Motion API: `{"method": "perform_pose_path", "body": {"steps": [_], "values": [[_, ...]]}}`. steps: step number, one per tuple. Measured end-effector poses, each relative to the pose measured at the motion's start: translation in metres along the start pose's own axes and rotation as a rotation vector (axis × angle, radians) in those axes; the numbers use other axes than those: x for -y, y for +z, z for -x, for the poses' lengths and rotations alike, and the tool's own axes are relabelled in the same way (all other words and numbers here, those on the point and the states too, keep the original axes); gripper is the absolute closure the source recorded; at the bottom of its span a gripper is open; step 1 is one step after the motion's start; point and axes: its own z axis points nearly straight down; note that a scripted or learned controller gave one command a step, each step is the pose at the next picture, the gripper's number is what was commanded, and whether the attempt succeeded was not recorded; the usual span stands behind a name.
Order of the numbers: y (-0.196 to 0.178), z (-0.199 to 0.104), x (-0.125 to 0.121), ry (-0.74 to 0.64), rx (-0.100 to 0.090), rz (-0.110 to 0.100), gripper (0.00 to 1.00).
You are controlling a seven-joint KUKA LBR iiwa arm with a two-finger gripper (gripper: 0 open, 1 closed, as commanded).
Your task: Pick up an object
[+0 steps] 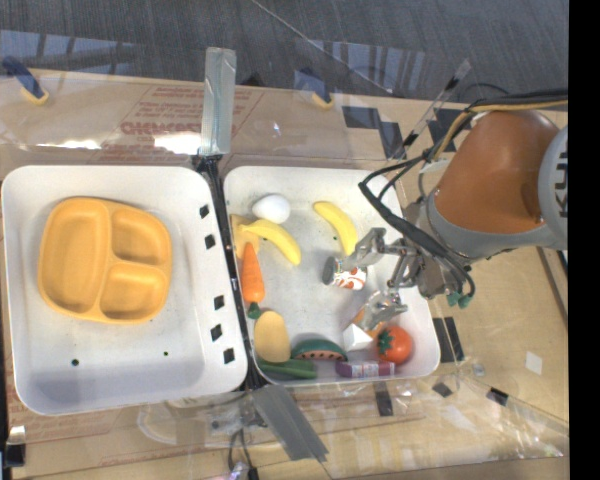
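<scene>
My claw (365,278) hangs spread wide over the small red-and-white object (350,279) just right of the yellow banana (337,224), and I fear a finger could nudge it aside while closing empty.

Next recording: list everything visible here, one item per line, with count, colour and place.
bins: 2, white, side by side; left, right
divided plate: 1, yellow, left bin
egg: 1, white, right bin, top
bananas: 2, yellow, right bin upper part
carrot: 1, orange, right bin's left side
tomato: 1, red, lower right corner
watermelon slice: 1, green and red, bottom edge
arm: 1, grey and orange, from right
gripper: 1, over right bin
</scene>
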Motion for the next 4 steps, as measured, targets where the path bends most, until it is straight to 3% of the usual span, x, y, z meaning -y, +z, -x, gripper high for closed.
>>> {"method": "perform_pose_path", "body": {"steps": [1, 2, 3, 4], "values": [[0.087, 0.076, 0.015, -0.003, -0.007, 0.003, 0.00], [0.123, 0.126, 0.024, -0.060, 0.001, 0.000, 0.00], [0.110, 0.129, 0.022, -0.068, 0.007, -0.001, 1.00], [-0.036, 0.147, -0.041, -0.134, 0.017, -0.003, 1.00]]}}
